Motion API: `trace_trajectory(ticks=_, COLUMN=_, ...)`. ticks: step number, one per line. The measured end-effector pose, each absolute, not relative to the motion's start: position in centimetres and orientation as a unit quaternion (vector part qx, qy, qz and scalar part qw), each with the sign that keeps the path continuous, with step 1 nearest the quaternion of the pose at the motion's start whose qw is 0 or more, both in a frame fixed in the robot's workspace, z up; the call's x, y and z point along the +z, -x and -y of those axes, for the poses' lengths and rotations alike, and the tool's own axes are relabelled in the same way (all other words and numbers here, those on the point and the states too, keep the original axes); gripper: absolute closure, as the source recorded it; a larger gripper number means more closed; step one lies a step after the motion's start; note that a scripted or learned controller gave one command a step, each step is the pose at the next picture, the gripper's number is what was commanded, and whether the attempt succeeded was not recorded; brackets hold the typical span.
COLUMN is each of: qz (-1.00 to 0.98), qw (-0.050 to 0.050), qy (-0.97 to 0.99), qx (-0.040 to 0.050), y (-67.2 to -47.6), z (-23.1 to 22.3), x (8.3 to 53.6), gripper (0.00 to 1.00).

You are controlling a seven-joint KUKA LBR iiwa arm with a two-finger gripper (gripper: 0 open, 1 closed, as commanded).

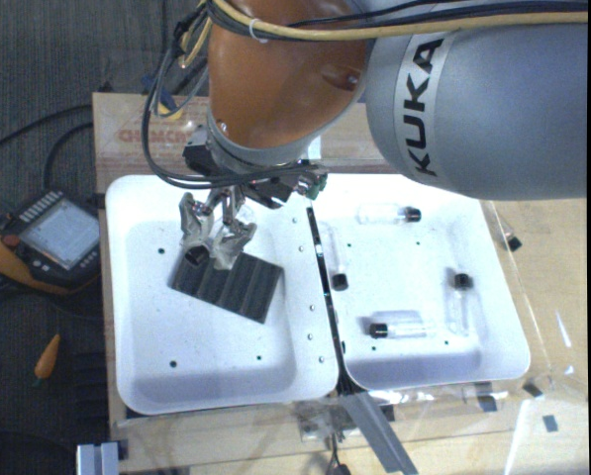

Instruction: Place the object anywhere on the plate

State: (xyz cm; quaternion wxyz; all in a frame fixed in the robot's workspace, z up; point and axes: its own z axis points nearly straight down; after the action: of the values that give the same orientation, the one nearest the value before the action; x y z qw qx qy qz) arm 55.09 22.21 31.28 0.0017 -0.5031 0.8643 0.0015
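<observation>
4 clear vials (pixel 395 326) (black-capped) lie right bin (pixel 493 349).

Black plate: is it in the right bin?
No. The black plate lies in the left bin, under the end effector; the right bin holds small clear vials.

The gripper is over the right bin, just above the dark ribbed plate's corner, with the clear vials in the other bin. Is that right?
Not quite. The camera view shows the gripper over the left bin, not the right one, just above the corner of the dark ribbed plate. The clear vials lie in the other bin, the right one.
</observation>
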Motion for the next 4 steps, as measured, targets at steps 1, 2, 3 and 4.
trace_trajectory(ticks=1, qz=-0.821, qw=0.001, qy=0.572, qx=0.0014, y=-51.6, z=-22.6, x=31.6, gripper=1.00)
trace_trajectory(ticks=2, qz=-0.746, qw=0.002, qy=0.666, qx=0.0016, y=-54.6, z=-21.1, x=43.4, gripper=1.00)
trace_trajectory(ticks=3, qz=-0.658, qw=0.002, qy=0.753, qx=0.0022, y=-60.4, z=-21.1, x=43.3, gripper=1.00)
trace_trajectory(ticks=4, qz=-0.563, qw=0.002, qy=0.826, qx=0.0025, y=-59.8, z=-23.4, x=43.1, gripper=1.00)
